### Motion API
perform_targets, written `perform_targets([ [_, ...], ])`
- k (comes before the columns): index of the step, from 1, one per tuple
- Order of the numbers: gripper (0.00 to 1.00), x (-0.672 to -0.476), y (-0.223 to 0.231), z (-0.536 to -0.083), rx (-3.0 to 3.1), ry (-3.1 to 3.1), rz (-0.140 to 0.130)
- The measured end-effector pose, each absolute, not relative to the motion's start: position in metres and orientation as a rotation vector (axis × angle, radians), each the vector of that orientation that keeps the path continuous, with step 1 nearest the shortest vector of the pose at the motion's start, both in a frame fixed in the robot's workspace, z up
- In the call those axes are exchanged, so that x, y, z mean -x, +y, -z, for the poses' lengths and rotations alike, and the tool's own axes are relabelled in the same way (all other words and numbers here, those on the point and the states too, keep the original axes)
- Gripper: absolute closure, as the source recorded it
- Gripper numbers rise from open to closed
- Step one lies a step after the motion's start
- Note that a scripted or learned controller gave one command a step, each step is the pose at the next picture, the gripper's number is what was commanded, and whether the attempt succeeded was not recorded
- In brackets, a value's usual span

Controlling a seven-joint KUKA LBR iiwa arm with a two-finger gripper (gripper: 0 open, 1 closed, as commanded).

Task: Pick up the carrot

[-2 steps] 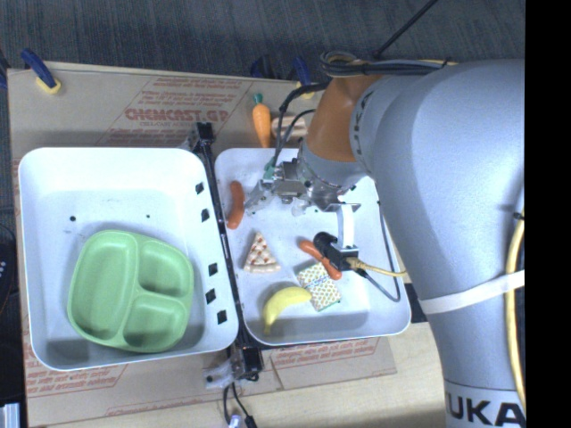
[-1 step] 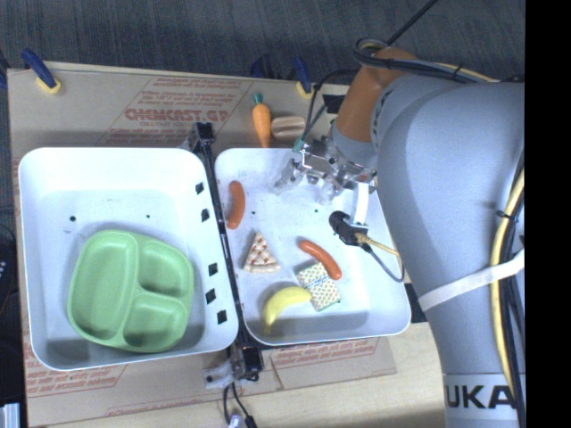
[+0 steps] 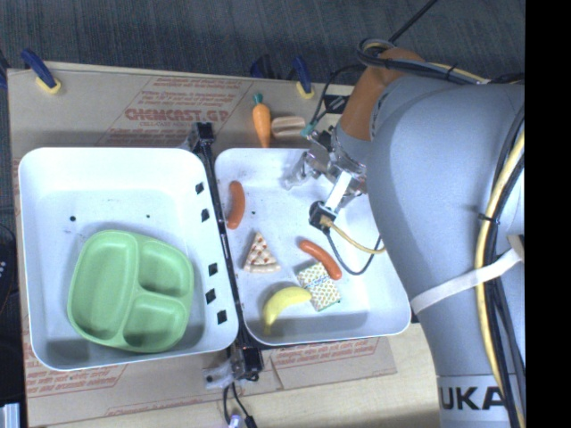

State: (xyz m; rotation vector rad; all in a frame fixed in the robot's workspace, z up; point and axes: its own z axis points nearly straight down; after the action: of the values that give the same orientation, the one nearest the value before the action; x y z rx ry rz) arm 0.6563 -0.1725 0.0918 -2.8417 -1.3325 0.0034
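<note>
The carrot [image 3: 260,122], orange with a green top, lies on the cardboard just beyond the far rim of the right bin [image 3: 375,315], outside it. My gripper [image 3: 300,171] hangs over the far part of the right bin, to the right of the carrot and a little nearer the camera, apart from it. Nothing shows in the gripper. The grey arm fills the right side behind it.
A tan bun-like piece [image 3: 287,127] lies beside the carrot on the cardboard. In the right bin are an orange sausage [image 3: 235,203], a pizza slice [image 3: 260,254], a red sausage [image 3: 319,259], a banana [image 3: 285,303] and a checkered packet [image 3: 319,288]. The left bin holds a green divided plate [image 3: 132,288].
</note>
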Motion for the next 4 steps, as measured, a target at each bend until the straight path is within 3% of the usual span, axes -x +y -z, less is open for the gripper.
perform_targets([
  [1,0.00,-0.653,-0.114,-0.236,2.957,-1.051,-0.002],
  [2,0.00,-0.647,-0.186,-0.179,3.005,-0.900,-0.008],
  [3,0.00,-0.640,-0.204,-0.091,3.110,-0.403,-0.009],
  [4,0.00,-0.504,-0.137,-0.122,3.097,-0.495,-0.009],
])
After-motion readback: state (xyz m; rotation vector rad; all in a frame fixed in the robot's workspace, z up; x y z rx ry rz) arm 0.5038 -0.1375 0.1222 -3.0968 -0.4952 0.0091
